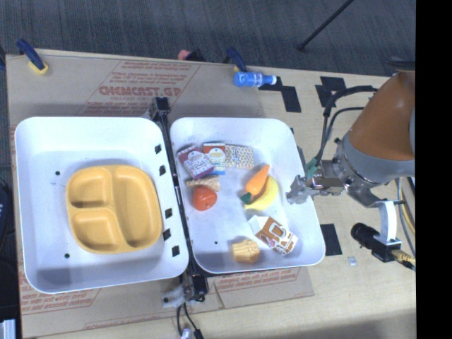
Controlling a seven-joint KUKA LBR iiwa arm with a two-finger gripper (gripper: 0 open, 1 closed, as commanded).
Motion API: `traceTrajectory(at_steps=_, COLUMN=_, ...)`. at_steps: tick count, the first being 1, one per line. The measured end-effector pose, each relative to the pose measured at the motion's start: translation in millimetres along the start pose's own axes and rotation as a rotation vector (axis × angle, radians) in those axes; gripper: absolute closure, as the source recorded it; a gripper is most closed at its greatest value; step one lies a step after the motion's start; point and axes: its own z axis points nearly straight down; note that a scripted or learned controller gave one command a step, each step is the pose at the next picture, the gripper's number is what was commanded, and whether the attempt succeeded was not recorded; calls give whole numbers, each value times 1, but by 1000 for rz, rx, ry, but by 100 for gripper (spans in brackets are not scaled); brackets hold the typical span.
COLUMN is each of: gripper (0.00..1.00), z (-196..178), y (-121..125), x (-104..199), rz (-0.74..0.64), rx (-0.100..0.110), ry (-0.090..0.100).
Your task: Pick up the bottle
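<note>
Blue bottle (253, 79) is lying on its side on the bench, way up past the top edge of the right bin (300, 154), near a blue clamp (235, 58). My gripper (296, 188) hangs at that bin's right rim, beside the banana (265, 196) and carrot (257, 178). Can't tell if my fingers are open or closed, honestly.

We observe 2 white bins (28, 210); the gripper (296, 189) hangs at the right bin's edge, the blue bottle (248, 79) lying well apart on cardboard.
</note>
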Motion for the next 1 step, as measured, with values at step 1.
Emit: traceTrajectory(at_steps=1, gripper=100, z=-1, y=-2, x=40, rz=-147, rx=0, ry=2)
